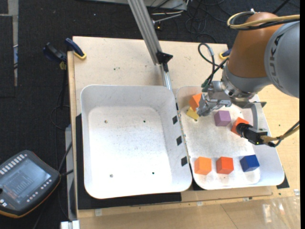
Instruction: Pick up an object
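Layout: two bins side by side on the surface (119, 61).

My pincer (204, 108) sits over the right bin (271, 175), far end. Three cubes (225, 165) line its near edge; another block (222, 118) lies just right of my pincer. The left bin (126, 137) adjoins it.

The left white bin (128, 137) sits on the pale wooden tabletop (119, 61) as the landmark. Beyond its far right corner a slanted aluminium post (143, 23) rises from a black bracket (163, 58). Off its far left corner, blue and yellow clamps (64, 51) grip the tabletop edge. Near its near left corner lies a grey teach pendant (24, 182). Black cables (200, 8) trail across the dark floor beyond.
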You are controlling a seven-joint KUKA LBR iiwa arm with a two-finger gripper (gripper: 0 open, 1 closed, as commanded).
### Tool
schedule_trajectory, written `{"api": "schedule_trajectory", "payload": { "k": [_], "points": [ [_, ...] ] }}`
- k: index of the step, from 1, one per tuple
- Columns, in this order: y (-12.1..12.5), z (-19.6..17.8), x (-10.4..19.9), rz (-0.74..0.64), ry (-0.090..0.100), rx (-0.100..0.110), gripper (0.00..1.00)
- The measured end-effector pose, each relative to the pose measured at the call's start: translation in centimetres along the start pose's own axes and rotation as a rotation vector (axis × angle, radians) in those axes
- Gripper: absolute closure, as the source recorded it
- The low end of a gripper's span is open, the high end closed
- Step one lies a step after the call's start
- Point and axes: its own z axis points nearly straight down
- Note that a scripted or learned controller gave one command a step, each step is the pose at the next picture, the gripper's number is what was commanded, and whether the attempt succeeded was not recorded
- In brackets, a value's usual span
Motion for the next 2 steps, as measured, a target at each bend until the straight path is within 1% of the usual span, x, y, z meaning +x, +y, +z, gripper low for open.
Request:
{"api": "schedule_trajectory", "payload": {
  "k": [1,2],
  "points": [
    [-1.6,1.1,5.3,0.001,-0.001,0.002,1.0],
    [-3.4,0.3,10.5,0.0,0.0,0.001,1.0]
  ]
}}
